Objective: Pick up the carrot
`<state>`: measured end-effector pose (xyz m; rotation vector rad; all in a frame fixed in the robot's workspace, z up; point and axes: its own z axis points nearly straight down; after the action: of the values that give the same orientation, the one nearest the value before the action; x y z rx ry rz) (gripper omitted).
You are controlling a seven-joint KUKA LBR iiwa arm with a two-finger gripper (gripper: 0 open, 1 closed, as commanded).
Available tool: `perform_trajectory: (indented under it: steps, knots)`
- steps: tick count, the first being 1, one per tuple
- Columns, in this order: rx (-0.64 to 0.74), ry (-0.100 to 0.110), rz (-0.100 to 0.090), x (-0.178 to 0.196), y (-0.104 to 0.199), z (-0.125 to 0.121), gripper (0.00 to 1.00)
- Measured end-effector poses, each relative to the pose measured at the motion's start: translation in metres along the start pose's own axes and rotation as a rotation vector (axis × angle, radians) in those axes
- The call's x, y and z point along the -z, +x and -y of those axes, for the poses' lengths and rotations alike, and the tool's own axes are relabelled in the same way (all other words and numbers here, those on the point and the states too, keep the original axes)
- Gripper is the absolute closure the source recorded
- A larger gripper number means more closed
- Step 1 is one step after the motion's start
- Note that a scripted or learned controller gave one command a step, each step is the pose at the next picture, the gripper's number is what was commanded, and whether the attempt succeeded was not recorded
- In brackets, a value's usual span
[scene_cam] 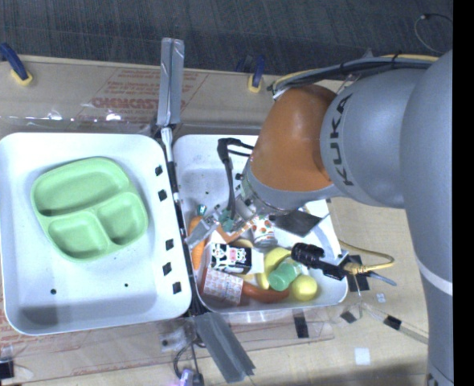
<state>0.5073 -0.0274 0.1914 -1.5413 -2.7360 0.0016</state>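
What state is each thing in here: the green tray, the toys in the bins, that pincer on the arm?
Green tray: lying flat in the left bin, compartments bare.
Carrot: lying in the right bin, partly under other toys, not gripped.
Green toy: resting on the pile.
Yellow toy: resting beside the green toy.
Cow-print carton: lying on its side.
Pincer: low over the pile; its grip is hidden.

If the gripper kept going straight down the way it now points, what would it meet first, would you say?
Probably the carrot at the left edge of the right bin, just under the gripper; the cow-print carton lies close beside it, and depth is hard to judge.
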Motion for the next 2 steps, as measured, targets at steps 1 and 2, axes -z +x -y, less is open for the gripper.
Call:
perform_trajectory:
  steps: [1,2]
  knots:
    - [-0.030,0.002,-0.001,-0.001,0.047,-0.006,0.00]
    - [-0.051,0.003,-0.002,-0.001,0.042,0.011,0.00]
